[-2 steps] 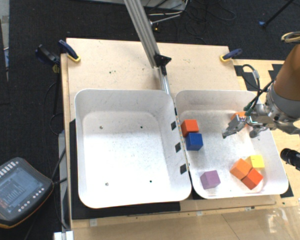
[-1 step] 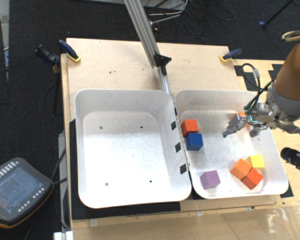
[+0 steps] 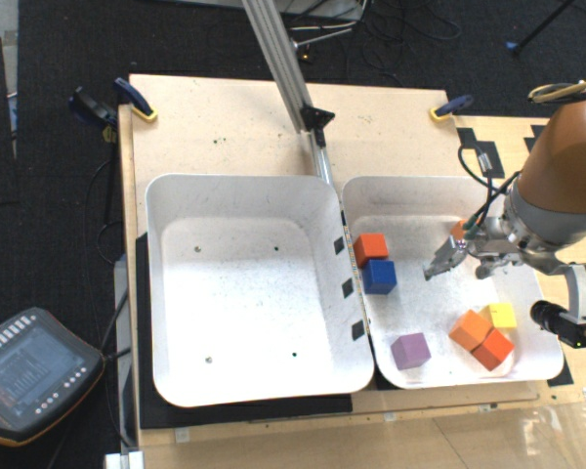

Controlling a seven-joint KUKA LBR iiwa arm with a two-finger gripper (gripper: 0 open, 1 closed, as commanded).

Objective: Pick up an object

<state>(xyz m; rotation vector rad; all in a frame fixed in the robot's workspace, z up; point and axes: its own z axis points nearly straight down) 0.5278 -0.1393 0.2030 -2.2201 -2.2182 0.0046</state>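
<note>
Several blocks lie in the right bin [image 3: 400, 195]. An orange cube [image 3: 372, 247] touches a blue cube [image 3: 379, 277] near the bin's left wall. A purple cube [image 3: 410, 350] sits near the front. Two orange blocks [image 3: 471, 330] [image 3: 495, 350] and a yellow block [image 3: 502, 315] cluster at the front right. My gripper [image 3: 461, 262] hangs over the middle right of this bin, right of the blue cube and behind the orange and yellow cluster. A small orange patch [image 3: 458, 230] shows just behind it; what it is, I cannot tell.
The left bin [image 3: 176, 203] stands beside the right one, with a shared rim [image 3: 350, 281] between them. A metal pole [image 3: 278, 52] slants down to the back of that rim. Clamps [image 3: 137, 101] [image 3: 449, 107] grip the bench's back corners. A pendant [image 3: 29, 374] lies at the front left.
</note>
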